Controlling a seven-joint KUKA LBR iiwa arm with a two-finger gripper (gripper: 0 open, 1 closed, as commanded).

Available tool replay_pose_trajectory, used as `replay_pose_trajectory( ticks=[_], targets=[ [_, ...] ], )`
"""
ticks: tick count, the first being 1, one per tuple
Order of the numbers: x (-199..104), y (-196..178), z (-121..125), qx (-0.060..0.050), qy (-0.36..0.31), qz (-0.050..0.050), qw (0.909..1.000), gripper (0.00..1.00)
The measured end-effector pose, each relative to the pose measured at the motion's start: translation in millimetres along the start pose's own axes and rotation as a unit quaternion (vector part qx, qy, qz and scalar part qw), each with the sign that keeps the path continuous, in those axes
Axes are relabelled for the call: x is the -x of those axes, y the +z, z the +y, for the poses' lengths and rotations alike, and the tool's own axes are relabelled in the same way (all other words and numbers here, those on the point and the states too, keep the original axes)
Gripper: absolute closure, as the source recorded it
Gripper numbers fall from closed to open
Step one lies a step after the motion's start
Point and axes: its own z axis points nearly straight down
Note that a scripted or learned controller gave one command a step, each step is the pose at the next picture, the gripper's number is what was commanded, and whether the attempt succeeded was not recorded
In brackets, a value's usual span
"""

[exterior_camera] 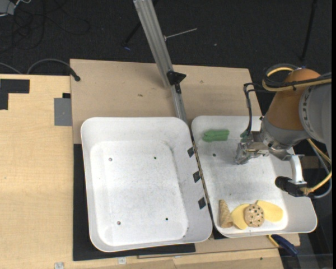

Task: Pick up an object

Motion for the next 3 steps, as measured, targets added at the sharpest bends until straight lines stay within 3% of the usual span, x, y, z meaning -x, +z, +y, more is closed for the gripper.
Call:
replay_pose_trajectory(
  ticks=[3],
  targets=[
    [15.5, -143.0, 17.4, 0.003, -0.002, -0.001, 1.0000, 1.00]
  ],
)
